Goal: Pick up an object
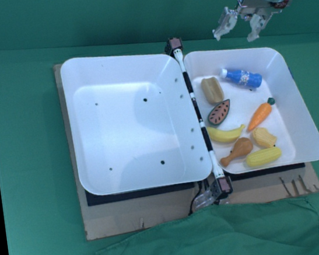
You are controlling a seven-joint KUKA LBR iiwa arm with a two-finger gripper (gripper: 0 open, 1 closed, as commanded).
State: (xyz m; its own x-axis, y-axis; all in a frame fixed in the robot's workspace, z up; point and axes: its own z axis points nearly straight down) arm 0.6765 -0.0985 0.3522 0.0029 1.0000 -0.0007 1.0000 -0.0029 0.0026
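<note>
Cloth of plain green (26, 142) covered the whole bench, and a loose fold of it (222, 242) bunched along the bottom of the frame. On it sat a brown cardboard sheet (143, 217) carrying two shallow white bins, hinged side by side with a black-and-white strip (195, 110) between them. The left bin (129, 122) took up the middle of the frame; the right bin (295, 105) lay toward the right.

In the right bin lay toy foods: a blue bottle (242, 77) near the top, a tan bread piece (213, 90) to its left, a watermelon slice (220, 112) below that, an orange carrot (261, 114) at mid right, a banana (227, 134), a drumstick (239, 150), a pale yellow chunk (264, 137) and a corn cob (263, 157) at the bottom.

The gripper (239, 29) hung in the upper right of the frame, above the right bin's top edge and over the green cloth. Its two fingers were spread apart with nothing between them, touching nothing.
</note>
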